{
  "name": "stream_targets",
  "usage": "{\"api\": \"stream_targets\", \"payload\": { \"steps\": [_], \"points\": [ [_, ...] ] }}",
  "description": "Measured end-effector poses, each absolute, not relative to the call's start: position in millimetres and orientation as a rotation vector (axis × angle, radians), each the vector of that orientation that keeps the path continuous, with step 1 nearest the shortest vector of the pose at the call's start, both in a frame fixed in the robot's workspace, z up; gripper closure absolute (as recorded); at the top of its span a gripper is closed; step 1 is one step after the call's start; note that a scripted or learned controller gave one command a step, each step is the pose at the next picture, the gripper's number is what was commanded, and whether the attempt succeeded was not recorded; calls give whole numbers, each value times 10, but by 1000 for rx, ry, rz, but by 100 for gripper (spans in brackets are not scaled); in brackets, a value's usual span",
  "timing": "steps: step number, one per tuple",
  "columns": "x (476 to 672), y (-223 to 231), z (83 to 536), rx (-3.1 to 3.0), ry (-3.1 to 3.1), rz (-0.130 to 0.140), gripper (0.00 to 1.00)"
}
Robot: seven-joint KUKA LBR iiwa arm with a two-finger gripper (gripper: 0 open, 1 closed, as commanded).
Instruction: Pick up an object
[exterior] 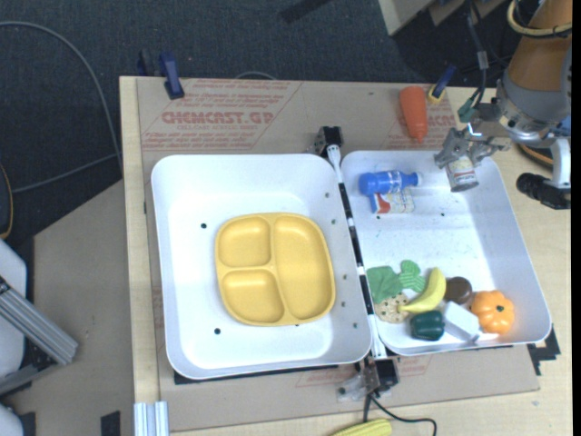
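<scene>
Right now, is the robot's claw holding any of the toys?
No. The gripper hangs over the far end of the right bin with nothing between its fingers. The nearest toy, the blue bottle, lies apart from it on the bin floor.

Left bin [182,243] holds divided plate [272,269]; right bin [508,234] holds bottle [386,183] at back, toy foods [436,302] clustered at front; carrot [414,112] on surface [236,116] behind.

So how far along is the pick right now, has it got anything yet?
Done: nothing looks picked; the blue bottle, banana and small pumpkin all lie in the right bin. In hand: the gripper sits over that bin's far right corner, nothing visibly held; the bottle lies to its left. Left: reach an object, grasp, lift.
</scene>
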State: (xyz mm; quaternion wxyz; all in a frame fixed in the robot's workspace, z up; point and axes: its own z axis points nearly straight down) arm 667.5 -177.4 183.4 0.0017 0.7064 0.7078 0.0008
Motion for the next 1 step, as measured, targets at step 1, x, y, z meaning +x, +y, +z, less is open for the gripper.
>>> {"api": "stream_targets", "payload": {
  "steps": [1],
  "points": [
    [6394, -778, 1847, 2221, 2225, 0, 100]
  ]
}}
